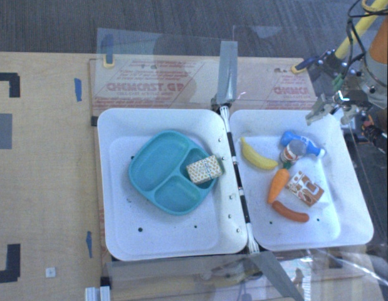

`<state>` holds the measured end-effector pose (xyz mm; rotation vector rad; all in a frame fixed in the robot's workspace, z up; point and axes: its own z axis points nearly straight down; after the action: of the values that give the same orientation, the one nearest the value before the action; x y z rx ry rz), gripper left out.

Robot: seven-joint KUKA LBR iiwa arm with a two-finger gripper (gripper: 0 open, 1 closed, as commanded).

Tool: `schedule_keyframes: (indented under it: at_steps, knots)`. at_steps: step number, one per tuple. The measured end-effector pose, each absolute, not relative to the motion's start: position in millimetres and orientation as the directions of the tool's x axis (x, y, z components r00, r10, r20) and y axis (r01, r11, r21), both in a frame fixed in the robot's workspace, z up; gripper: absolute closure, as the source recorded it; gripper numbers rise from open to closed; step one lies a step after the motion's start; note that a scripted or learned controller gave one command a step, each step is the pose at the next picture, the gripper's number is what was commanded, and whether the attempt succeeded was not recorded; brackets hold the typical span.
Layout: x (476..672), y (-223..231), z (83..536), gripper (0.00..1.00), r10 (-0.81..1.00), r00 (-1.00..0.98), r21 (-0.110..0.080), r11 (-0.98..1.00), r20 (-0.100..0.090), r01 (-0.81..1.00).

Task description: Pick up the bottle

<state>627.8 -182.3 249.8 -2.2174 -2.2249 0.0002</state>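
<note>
The red sausage lies lowest in the right bin, nearest the camera; just above it sits a small brown and white packet, and beside that an orange carrot stands on a slant; the carrot's top comes close to the bottle, which is blue with a grey cap end and lies on its side near the back of the right bin; a yellow banana lies just left of the bottle.

The pincer is at the bin's far right corner, up and to the right of the bottle, and apart from it; nothing is between its tips; it is dark and tangled with wires, so I cannot tell how wide it is; the arm is cut off by the right edge.

In the left bin a blue plate with three parts holds a small tan block at its right side; the block's pattern is too small to make out; both bins rest on the wooden counter.
</note>
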Motion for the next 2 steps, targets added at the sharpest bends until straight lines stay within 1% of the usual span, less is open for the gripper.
schedule_keyframes:
  at_steps: [1, 2]
  knots:
    - [657.2, -185, 145, 0.0, 0.998, -0.068, 0.0, 0.068, 0.0, 0.998]
    - [645.4, -209, 96, 0.0, 0.998, -0.068, 0.005, 0.068, -0.002, 0.998]
